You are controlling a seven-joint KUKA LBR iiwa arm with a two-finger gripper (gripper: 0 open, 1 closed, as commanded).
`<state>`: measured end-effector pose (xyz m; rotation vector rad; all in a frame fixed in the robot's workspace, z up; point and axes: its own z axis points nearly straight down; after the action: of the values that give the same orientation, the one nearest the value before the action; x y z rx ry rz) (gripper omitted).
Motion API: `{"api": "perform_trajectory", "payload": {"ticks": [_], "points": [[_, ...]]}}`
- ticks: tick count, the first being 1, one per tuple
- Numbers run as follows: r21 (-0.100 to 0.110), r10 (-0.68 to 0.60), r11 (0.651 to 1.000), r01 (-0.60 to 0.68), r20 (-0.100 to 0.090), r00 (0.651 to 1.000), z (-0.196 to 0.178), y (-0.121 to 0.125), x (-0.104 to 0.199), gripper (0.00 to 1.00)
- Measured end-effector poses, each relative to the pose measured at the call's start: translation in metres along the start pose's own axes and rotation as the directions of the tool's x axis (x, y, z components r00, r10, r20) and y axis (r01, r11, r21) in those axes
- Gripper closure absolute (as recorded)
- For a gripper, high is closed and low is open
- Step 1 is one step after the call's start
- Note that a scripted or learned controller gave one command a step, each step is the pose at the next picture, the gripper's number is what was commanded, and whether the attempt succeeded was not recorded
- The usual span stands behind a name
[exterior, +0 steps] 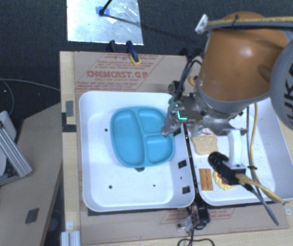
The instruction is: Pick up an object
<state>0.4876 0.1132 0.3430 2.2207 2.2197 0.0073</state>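
Plate: blue divided plate [139, 136] lay flat in the left bin [98, 188], ready for picking.
Gripper [169, 128]: poised at the plate's right rim, apparently to seize it; open or closed, cannot tell.

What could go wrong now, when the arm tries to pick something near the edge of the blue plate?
The gripper sits at the right rim of the blue divided plate, close to the wall between the bins. A grasp on the thin rim may slip, or tilt the plate. The arm's bulk also hides part of the right bin, so contact there would go unseen.
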Motion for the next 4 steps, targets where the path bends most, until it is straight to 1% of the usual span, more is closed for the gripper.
{"api": "perform_trajectory", "payload": {"ticks": [1, 2, 3, 4], "points": [[-0.002, 0.000, 1.000, 0.000, -0.001, 1.000, -0.011, 0.001, 0.000, 1.00], [0.006, -0.006, 1.000, 0.006, 0.001, 1.000, 0.019, -0.002, 0.031, 1.00], [0.020, 0.002, 1.000, -0.002, 0.007, 1.000, 0.182, -0.005, 0.010, 1.00], [-0.006, 0.002, 1.000, -0.002, 0.004, 1.000, 0.157, 0.105, -0.018, 1.00]]}}
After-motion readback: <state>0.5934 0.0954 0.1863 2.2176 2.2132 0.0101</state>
